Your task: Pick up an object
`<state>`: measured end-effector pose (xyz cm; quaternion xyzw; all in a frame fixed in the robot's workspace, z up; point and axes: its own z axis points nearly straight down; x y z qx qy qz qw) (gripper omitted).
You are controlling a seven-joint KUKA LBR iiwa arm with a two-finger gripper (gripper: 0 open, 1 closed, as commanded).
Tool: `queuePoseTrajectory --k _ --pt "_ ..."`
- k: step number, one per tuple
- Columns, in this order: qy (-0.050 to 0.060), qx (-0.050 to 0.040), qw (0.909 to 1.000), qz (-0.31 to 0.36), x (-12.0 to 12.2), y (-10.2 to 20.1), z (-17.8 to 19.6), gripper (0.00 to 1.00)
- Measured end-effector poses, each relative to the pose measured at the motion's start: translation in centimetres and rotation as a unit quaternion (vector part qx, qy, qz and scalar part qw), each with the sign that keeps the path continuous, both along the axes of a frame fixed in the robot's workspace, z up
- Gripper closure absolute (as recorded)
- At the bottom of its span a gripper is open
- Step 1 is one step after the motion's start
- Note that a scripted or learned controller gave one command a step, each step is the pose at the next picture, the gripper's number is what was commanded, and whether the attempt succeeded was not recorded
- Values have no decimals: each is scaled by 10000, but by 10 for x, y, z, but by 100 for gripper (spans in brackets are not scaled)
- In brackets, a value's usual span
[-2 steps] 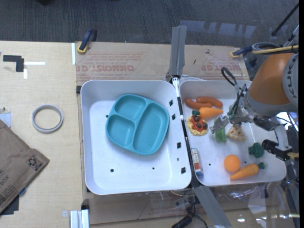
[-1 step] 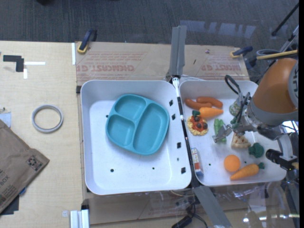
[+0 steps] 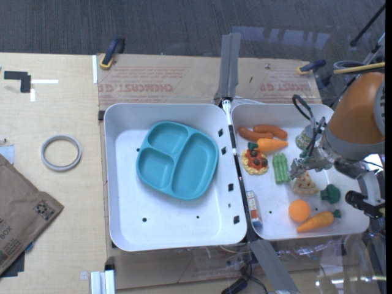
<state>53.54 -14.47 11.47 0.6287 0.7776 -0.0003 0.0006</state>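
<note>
One gripper (image 3: 302, 167) hangs low in the right bin (image 3: 269, 112), its tip just over a pale wedge (image 3: 305, 183) that looks like a slice of toy food; whether it is open or closed I cannot tell, and nothing can be seen held in it. Just left of it lies a green bean pod (image 3: 280, 167). Right of the wedge sits a broccoli (image 3: 331, 193). Below are an orange ball (image 3: 299, 210) and a carrot (image 3: 315, 221), close together. Further left lie a small pizza (image 3: 255, 162), a second carrot (image 3: 271, 144) and two sausages (image 3: 263, 131) near the bin's far wall. A tube (image 3: 252, 207) rests along the bin's left wall. The left bin (image 3: 122, 164) holds a teal divided plate (image 3: 177, 160). On the counter (image 3: 49, 103), well to the left, lies a tape ring (image 3: 61, 152).
</note>
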Motion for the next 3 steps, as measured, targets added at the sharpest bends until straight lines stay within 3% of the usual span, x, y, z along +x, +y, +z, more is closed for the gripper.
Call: queuePoseTrajectory --k 1,2,3 --pt "5 1 9998 -207 -57 50 99 100" --pt "5 2 9998 -211 -57 50 99 0" --pt "12 1 10000 -62 4 16 21 0"
